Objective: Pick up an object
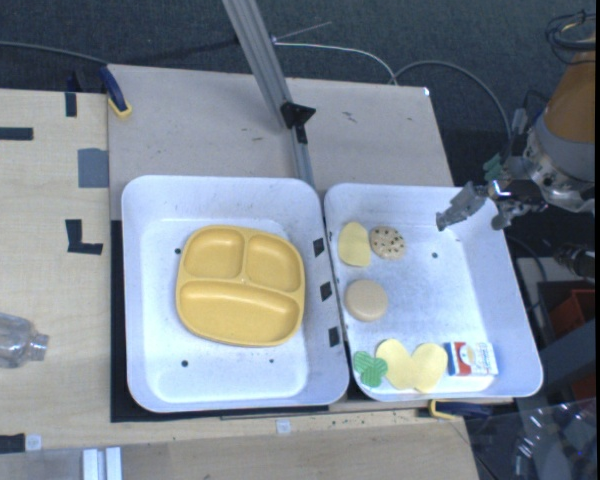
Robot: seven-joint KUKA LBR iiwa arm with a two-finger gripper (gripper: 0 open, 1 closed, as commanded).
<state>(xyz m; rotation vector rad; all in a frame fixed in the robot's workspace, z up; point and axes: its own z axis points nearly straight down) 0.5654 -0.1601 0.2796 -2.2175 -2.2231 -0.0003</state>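
The gripper (472, 206) hangs over the upper right edge of the right bin (500, 268), and the arm comes in from the right side with its orange band (570, 103) above the wrist. One grey finger (460, 208) points down and to the left, but I cannot tell if the fingers are spread or pressed together. Nothing is seen between them.

The objects to pick lie in the right bin, all of them apart from the gripper. Near the left wall there is a pale yellow piece (354, 244), and just beside it a round cookie with dark chips (387, 241). Below them lies a round beige bun (366, 299). Along the lower edge there is a green leaf-shaped piece (370, 369), touching a yellow lumpy piece (412, 364), and next to it a small carton in white, red and blue (470, 358).

The left bin (145, 268) holds a yellow divided plate (242, 284) with three compartments. A clear plastic bottle (10, 338) lies on the wooden bench (40, 228) at far left.
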